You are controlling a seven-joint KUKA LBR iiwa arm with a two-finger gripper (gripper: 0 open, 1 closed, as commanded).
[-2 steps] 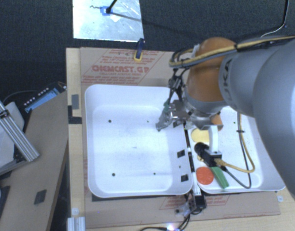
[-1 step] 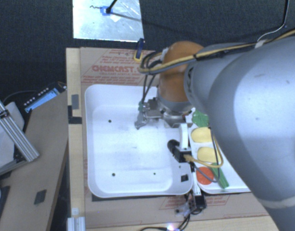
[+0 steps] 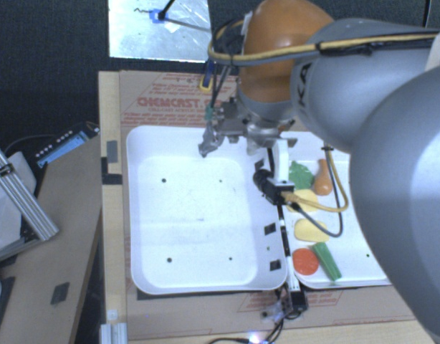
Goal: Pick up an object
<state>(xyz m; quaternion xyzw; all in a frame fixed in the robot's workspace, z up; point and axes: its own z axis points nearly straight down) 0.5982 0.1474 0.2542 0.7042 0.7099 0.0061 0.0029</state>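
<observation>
Gripper (image 3: 208, 146) is hovering over the left bin's (image 3: 191, 278) far edge; jaw state unclear. Small toy foods are lying in the right bin (image 3: 352, 274): red tomato (image 3: 305, 261), green bean (image 3: 326, 261), yellow pieces (image 3: 309, 229). Probably light, rigid, slippery; best grasped across their narrow middles.

Bright even light; near arm (image 3: 392, 120) blurred.
</observation>
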